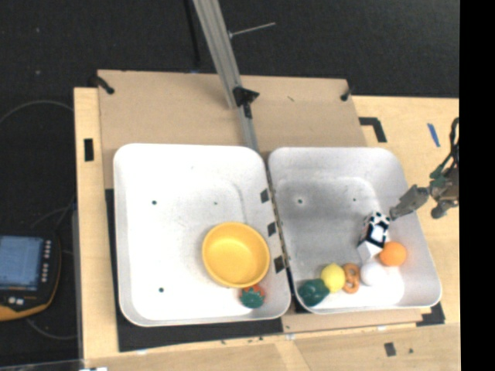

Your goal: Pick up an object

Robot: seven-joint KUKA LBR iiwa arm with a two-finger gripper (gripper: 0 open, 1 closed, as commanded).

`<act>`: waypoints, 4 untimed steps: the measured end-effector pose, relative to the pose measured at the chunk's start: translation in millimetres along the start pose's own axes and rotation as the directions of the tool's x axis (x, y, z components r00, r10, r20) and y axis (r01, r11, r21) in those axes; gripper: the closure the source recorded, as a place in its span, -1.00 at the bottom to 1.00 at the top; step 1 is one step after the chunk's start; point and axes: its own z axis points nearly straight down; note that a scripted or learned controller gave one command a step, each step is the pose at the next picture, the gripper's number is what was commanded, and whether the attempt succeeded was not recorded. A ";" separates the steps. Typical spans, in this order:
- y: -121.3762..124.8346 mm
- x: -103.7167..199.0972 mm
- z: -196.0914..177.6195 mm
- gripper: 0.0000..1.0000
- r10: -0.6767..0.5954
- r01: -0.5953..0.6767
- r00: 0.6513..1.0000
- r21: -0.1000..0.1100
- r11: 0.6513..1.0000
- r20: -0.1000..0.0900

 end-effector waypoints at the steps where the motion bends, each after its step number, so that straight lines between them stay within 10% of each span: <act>1: 0.1 0.1 0.0 -1.00 0.001 -0.001 1.000 0.000 1.000 0.000; 4: -1.5 4.0 172.5 -1.00 0.004 -0.004 1.000 0.007 1.000 0.000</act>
